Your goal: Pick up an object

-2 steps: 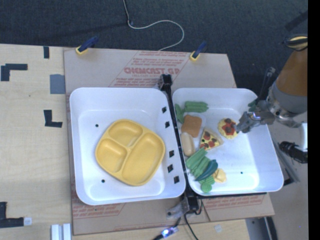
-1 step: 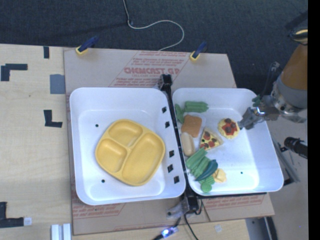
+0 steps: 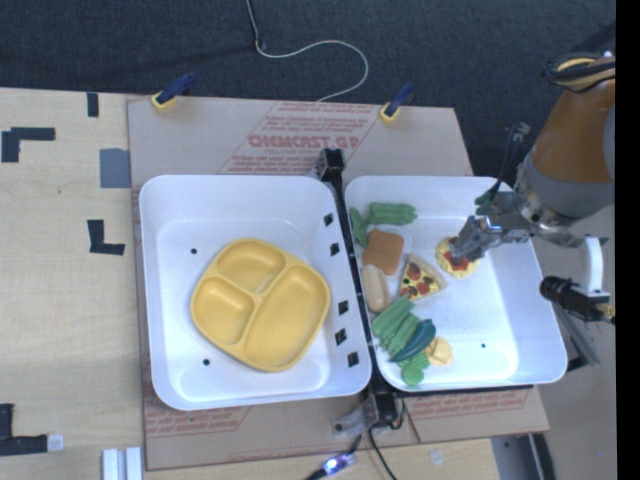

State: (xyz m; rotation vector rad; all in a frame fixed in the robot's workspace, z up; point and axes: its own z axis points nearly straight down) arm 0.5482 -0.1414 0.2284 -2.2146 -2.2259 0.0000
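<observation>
My gripper [image 3: 466, 247] is low over the right bin [image 3: 520, 308], reaching in from the right. Its tip sits on top of a small pizza slice [image 3: 451, 261] with red topping, partly covering it. I cannot see whether the slice is held or just lying on the bin floor. A second pizza slice [image 3: 421, 282] lies just left of it. Further left are a brown hot dog bun [image 3: 384, 249], a pale bread roll [image 3: 376, 290] and a green pepper [image 3: 391, 213]. Green bean pods [image 3: 394, 321], a teal piece [image 3: 418, 338] and a yellow chunk [image 3: 439, 351] lie nearer the front.
The left bin [image 3: 170, 228] holds a yellow divided plate [image 3: 261, 303]. A black divider [image 3: 345, 268] runs between the bins. Bare white floor shows in the right bin's front right part. A white cable [image 3: 310, 48] loops behind the bins.
</observation>
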